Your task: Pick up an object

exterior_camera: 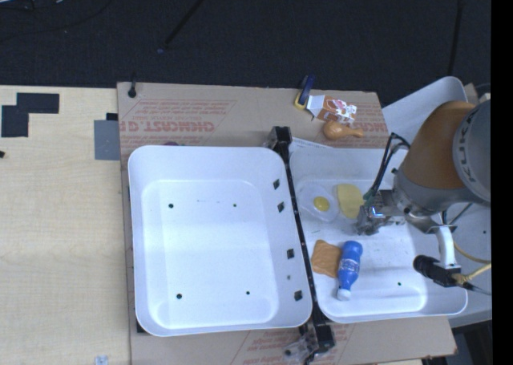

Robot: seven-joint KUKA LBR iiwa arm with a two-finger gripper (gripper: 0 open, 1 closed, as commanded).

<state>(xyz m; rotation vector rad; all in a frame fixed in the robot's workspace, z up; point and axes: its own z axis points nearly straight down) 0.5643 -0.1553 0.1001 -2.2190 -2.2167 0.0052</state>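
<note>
Tool: low inside the right bin, beside the yellow piece; I cannot tell its state, the tip being small and dark against the white floor. Candidate objects, all in the right bin: yellow piece; clear lid with a yellow spot; blue bottle lying on its side, cap toward the near rim; orange flat piece touching the bottle. I judge the tool sits here to try for the yellow piece. Left bin: white. On the counter behind: an orange toy, outside both bins
</note>
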